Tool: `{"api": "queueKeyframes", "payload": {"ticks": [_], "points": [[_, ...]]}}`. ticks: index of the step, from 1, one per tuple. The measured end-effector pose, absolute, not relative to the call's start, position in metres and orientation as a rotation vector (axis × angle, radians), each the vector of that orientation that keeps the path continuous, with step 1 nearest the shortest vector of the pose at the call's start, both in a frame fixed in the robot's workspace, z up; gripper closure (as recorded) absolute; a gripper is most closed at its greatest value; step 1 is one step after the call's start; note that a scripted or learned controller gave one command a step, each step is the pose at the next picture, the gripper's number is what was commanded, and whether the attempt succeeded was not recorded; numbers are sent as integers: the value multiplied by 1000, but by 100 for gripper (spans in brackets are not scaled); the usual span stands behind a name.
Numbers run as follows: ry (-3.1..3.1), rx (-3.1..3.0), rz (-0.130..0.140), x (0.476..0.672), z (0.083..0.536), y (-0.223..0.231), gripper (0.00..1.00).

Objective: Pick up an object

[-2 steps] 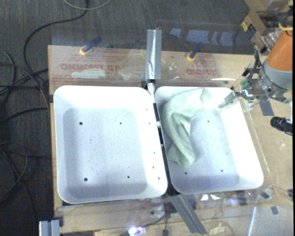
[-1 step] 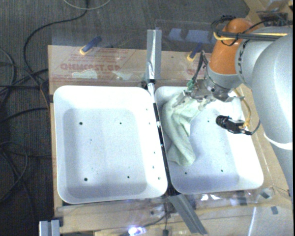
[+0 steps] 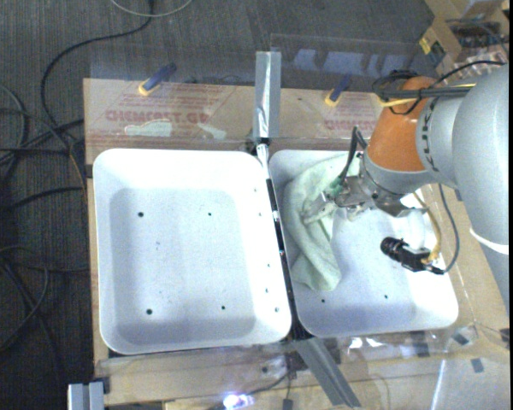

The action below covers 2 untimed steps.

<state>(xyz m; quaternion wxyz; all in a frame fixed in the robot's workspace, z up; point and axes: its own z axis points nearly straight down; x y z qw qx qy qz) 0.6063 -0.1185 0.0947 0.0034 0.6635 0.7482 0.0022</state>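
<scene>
On the surface [image 3: 103, 101] two bins sit side by side, and my hand [image 3: 340, 198] is down in the right bin [image 3: 368, 310], wrist tipped toward the cloth [image 3: 312, 229] bunched just at and below it, nothing lifted yet, my grip impossible to tell.

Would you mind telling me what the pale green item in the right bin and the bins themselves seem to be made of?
The pale green item looks like soft, matte cloth: it is crumpled into folds and drapes along the bin wall. The two bins look like rigid white plastic, smooth with a slight sheen and rounded moulded corners, though the view cannot confirm it.
</scene>
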Motion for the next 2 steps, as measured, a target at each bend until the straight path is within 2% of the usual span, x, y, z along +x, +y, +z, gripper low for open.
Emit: {"api": "queueKeyframes", "payload": {"ticks": [1, 2], "points": [[2351, 2082, 9, 607, 102, -117, 100], [2610, 1752, -7, 660, 181, -73, 100]]}}
